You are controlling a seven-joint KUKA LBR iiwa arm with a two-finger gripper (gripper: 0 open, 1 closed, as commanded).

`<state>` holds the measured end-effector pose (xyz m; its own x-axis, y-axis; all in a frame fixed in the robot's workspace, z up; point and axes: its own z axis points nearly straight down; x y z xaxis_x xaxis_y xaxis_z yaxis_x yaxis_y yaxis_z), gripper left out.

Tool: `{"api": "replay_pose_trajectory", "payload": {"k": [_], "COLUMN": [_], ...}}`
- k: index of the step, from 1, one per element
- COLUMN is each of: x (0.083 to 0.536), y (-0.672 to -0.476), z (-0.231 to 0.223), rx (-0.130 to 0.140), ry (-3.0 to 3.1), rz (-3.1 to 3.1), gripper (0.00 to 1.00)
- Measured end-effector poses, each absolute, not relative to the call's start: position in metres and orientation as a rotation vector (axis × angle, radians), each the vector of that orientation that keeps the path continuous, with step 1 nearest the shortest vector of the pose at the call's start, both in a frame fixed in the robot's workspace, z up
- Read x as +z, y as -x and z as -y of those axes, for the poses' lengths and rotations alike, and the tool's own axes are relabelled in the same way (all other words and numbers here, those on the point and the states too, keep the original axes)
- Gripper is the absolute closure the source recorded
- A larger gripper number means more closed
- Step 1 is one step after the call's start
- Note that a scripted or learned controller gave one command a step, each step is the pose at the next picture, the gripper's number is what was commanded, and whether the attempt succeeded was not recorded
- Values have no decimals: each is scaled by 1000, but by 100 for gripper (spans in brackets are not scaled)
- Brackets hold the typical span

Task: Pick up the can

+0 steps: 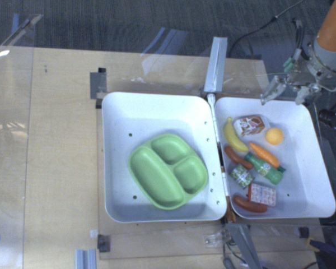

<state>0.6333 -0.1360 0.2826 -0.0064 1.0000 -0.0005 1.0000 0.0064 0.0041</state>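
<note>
The can (241, 176) is small, with a green and white label. It lies in the right bin (313, 167), near its left wall, between a green bottle (265, 168) and a brown sausage (236, 155). My gripper (284, 93) hangs over the far rim of the right bin, well behind and to the right of the can. Its fingers (268, 92) are spread open and hold nothing.
The right bin also holds a banana (233, 135), a brown and white pouch (250, 125), an orange (274, 136), a carrot (263, 153), a red box (261, 194) and a second sausage (249, 205). A green divided plate (168, 170) sits in the left bin (117, 128).
</note>
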Motion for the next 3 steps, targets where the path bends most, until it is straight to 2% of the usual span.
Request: {"api": "replay_pose_trajectory", "payload": {"k": [1, 2, 3], "x": [160, 107, 103], "y": [-647, -658, -663], "z": [122, 122, 109], "rx": [4, 18, 21], "ry": [-2186, -2200, -2222], "rz": [-2253, -2219, -2180], "gripper": [0, 0, 0]}}
